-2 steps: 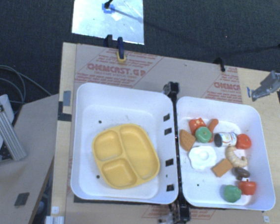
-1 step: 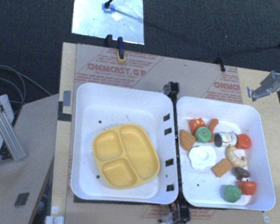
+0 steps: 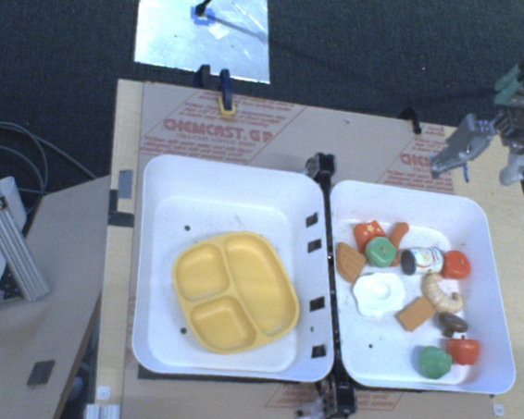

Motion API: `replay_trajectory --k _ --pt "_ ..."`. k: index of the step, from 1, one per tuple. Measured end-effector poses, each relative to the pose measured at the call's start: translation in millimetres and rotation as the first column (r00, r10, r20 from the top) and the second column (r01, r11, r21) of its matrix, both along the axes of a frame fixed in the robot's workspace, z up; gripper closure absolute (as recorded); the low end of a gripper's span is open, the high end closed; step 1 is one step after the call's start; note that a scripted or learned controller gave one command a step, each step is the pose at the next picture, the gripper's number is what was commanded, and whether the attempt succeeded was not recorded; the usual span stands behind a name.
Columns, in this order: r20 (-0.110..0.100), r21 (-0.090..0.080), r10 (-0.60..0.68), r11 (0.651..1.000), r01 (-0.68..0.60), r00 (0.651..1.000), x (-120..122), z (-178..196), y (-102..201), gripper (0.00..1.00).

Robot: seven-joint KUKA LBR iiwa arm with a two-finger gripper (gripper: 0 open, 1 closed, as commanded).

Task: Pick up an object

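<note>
Camera view puts the hand (image 3: 490, 161) at the upper right, hovering above the far edge of the tabletop (image 3: 363, 135) just beyond the right bin (image 3: 492, 275), its two fingers spread apart with nothing between them. Below it, the right bin holds a scatter of toy foods: a fried egg (image 3: 379, 294), a green round piece (image 3: 380, 253), an orange-red piece (image 3: 367, 234), a small bottle (image 3: 422, 261) lying on its side, a red tomato-like piece (image 3: 456, 264), a tan cracker-like square (image 3: 415, 313), a green ball (image 3: 433, 362) and a red piece (image 3: 463, 350) near the front. The left bin (image 3: 161, 240) carries a yellow divided tray (image 3: 235, 290).
</note>
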State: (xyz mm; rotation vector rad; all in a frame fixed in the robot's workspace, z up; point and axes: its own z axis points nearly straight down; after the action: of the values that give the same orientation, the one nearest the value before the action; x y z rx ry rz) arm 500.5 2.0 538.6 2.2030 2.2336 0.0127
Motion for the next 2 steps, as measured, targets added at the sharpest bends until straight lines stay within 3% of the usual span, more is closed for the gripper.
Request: replay_trajectory --k 2 --pt "-0.005 -0.002 -0.01 1.0 0.01 1.0 0.8 -3.3 -5.3 0.0"
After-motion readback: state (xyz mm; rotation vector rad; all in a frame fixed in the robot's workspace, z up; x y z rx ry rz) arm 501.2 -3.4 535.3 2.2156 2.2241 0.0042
